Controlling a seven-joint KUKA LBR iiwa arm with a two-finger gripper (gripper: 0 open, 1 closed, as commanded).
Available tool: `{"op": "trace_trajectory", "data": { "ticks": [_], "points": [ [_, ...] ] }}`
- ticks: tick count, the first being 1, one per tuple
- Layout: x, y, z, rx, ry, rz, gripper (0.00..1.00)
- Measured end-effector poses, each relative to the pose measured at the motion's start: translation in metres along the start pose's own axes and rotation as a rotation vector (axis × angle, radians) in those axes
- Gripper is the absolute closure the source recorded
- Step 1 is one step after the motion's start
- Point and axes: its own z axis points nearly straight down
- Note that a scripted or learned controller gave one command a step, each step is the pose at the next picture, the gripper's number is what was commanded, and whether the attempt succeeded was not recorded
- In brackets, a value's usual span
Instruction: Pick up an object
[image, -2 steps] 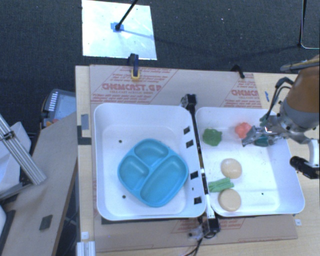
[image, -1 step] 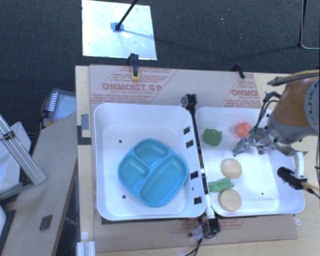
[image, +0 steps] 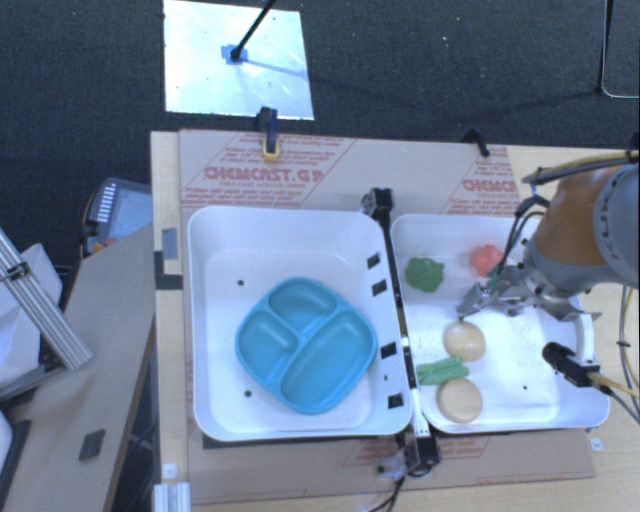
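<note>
Floor: dark carpet around the bench, with a pale reflective sheet (image: 238, 58) lying beyond its far edge
Bench: light wood, topped by a tan board (image: 330, 170)
Writing: red "CHEMCAST GP" printed on the board, repeated near its far right corner
Left bin (image: 215, 240): white, holds a blue divided plate (image: 305, 343)
Right bin (image: 520, 385): white, holds a green leafy piece (image: 424, 274), a red piece (image: 486, 258), two beige rounds (image: 464, 341) (image: 460, 400) and a green pod (image: 442, 372) between them
Arm (image: 585, 230): reaches in from the right, low over the right bin
Gripper (image: 478, 300): near the upper beige round; whether open or closed cannot be told; nothing visibly held
</note>
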Motion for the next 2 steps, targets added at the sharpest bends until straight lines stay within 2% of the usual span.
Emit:
{"op": "trace_trajectory", "data": {
  "ticks": [1, 2],
  "points": [
    [0.0, 0.001, -0.012, -0.003, -0.001, 0.0, 1.0],
    [0.008, 0.008, -0.065, -0.005, -0.001, -0.004, 1.0]
  ]
}}
